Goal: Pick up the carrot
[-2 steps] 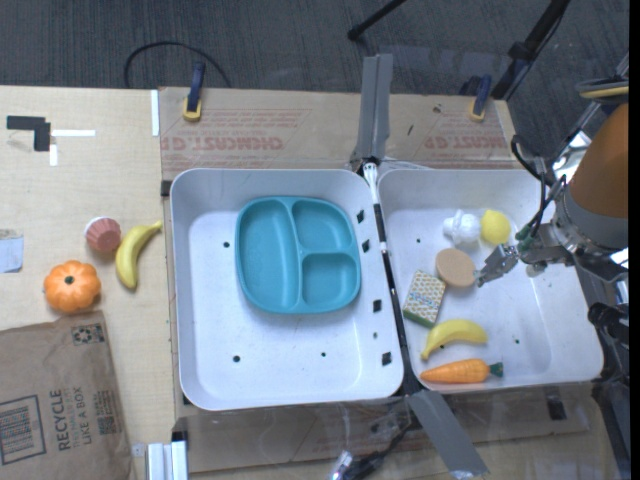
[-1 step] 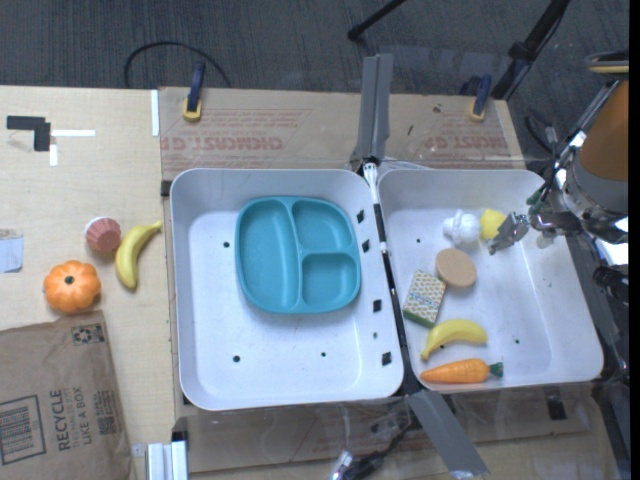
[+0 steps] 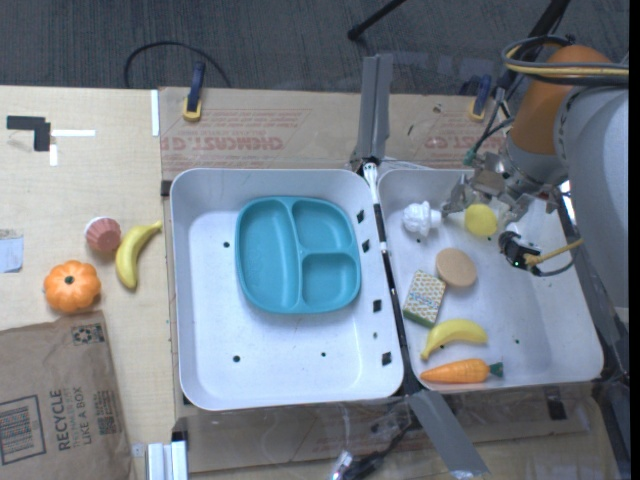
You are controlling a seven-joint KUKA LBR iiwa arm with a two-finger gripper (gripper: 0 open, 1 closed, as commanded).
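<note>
A: How is the carrot (image 3: pixel 459 371) to be described, and where is it found?

B: It is seen as a short orange piece with a small green tuft at its right end, lying flat on its side. It is placed in the right bin (image 3: pixel 560 353), close to the near wall, just below a yellow banana (image 3: pixel 454 335).

A: What is counted in that bin besides?

B: One carrot and one banana are counted there, along with one patterned sponge-like block (image 3: pixel 425 297), one tan disc (image 3: pixel 456 267), one crumpled white item (image 3: pixel 417 217) and one yellow ball (image 3: pixel 481 219).

A: And elsewhere?

B: In the left bin (image 3: pixel 200 298), one teal divided plate (image 3: pixel 298 254) is seen. On the bench to the left, a second banana (image 3: pixel 133 253), one small pumpkin (image 3: pixel 72 286) and one pinkish round item (image 3: pixel 102 235) are laid out. Two bananas are therefore counted in all.

A: What is reported of the gripper (image 3: pixel 488 196)?

B: It is positioned at the far end of the right bin, over the yellow ball and well apart from the carrot. Whether it is released or clenched cannot be told from this view.
</note>
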